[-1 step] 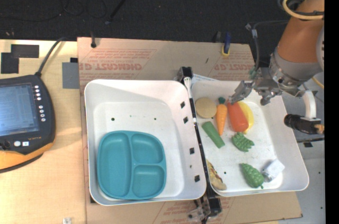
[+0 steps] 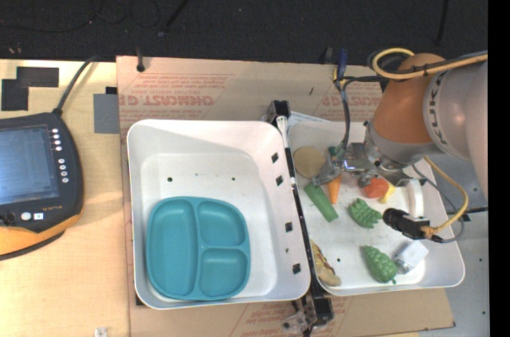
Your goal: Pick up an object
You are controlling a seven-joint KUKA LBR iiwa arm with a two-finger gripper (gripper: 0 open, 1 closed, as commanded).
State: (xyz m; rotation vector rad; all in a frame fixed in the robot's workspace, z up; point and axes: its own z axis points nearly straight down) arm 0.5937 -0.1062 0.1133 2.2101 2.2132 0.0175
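White plastic, two shallow bins side by side on a cardboard sheet (image 2: 199, 88); landmark: the right bin (image 2: 446, 268). Left bin (image 2: 159, 148), adjoining it, holds a teal divided plate (image 2: 198, 248) at its near end. Grey arm with orange band (image 2: 406, 116), above the right bin's far side; gripper (image 2: 351, 164) low over its far-left part, finger state hidden, cannot tell. Black teach pendant (image 2: 32, 168), well left of both bins. Inside the right bin: tan round piece (image 2: 309, 162), far-left corner; green stick (image 2: 321, 201) and orange carrot-like piece (image 2: 334, 189), just beneath the gripper; red-orange item (image 2: 375, 186), centre; green lumpy toy (image 2: 365, 213), centre; second green toy (image 2: 380, 264), near side; small white block (image 2: 413, 255), near-right.
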